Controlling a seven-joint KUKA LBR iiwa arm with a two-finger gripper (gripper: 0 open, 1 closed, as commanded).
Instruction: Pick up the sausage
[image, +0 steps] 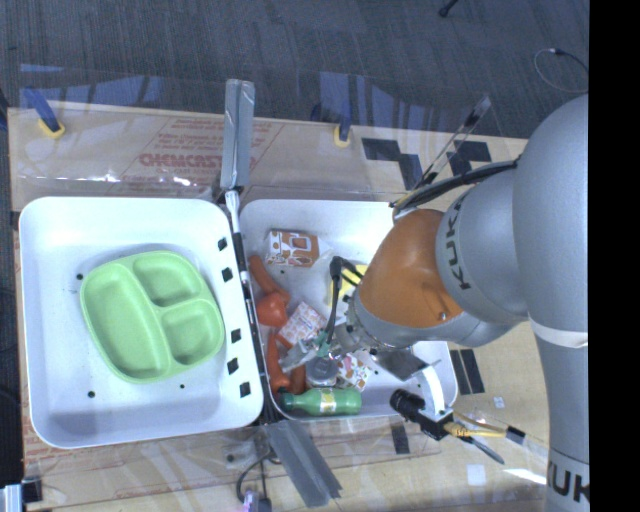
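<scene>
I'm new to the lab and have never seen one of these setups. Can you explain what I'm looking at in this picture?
One camera looks down at a slant on a bench with two white bins. The grey and orange shape is a robot arm reaching in from the right. Its gripper is low in the right bin, among toy food: a reddish sausage near the bin's left wall, small packets and a green bottle. I can't tell whether it holds anything. The left bin holds a green divided plate.

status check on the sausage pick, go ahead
Gripper low in right bin, among the clutter. Sausage on the bin's left side, not held. Snack packet and green bottle crowd close by.
</scene>
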